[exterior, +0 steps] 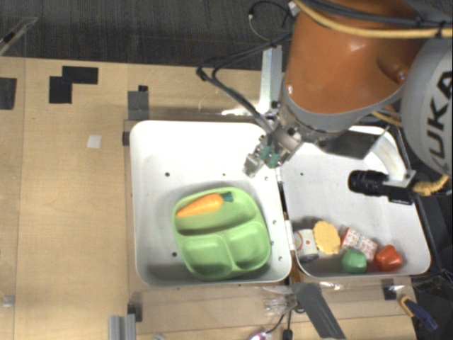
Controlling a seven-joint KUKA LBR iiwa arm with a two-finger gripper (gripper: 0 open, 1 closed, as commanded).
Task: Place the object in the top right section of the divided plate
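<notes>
Toy carrot (pixel 201 205) lies flat in the large upper compartment of the green divided plate (pixel 233 256). Long axis runs roughly left-right with a slight tilt: pointed orange tip toward the left, a bit lower; green leafy end toward the right, a bit higher, close to the plate's upper right rim. The plate sits in the left white bin (pixel 152 190), toward its lower middle, rotated a little so its two small compartments face the bin's near wall.

Open room: bare bin floor to the left of the plate and across the whole upper half of the left bin. Plate's right edge is near the wall between the bins; its lower edge is near the front wall.

Gripper (pixel 263 159) hangs over the upper right part of the left bin, just beside the divider, above and to the right of the carrot and apart from it. Nothing is seen between its fingers; whether they are spread or pressed together, cannot tell.

Right white bin (pixel 417 222) holds small toy foods along its front wall: a yellow piece (pixel 326 238), a green one (pixel 354 261), a red one (pixel 388 258).
</notes>
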